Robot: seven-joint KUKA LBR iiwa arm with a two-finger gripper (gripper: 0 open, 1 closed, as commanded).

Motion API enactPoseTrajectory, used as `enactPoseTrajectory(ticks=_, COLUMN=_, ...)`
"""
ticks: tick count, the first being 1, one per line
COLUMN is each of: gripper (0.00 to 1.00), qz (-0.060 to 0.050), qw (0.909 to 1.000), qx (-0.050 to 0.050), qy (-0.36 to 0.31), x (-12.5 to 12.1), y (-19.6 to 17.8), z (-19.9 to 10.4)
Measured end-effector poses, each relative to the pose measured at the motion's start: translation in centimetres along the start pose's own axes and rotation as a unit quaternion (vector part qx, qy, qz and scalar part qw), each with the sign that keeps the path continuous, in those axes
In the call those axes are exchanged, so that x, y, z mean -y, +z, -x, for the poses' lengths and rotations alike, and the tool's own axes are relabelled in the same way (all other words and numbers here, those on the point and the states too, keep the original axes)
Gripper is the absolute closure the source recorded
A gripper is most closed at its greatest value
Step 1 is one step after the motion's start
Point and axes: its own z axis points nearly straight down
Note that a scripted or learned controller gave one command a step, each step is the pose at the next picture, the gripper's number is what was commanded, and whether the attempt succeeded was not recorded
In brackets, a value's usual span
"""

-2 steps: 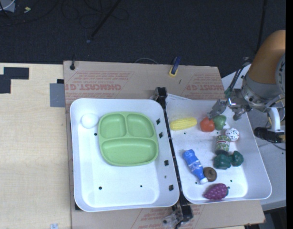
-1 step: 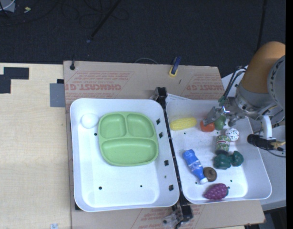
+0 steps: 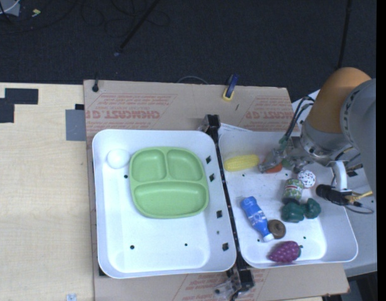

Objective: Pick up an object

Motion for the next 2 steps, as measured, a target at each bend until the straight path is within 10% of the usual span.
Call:
enactPoseTrajectory(ticks=1, gripper=1.0, qz=-0.002, qw=1.0, qx=-0.002, qy=0.0, x=0.0, y=-1.2, z=-0.1)
enactPoseTrajectory(ticks=2, gripper=1.0, qz=0.004, qw=1.0, qx=0.0, qy=0.003, x=-0.4, y=-5.5, z=0.0)
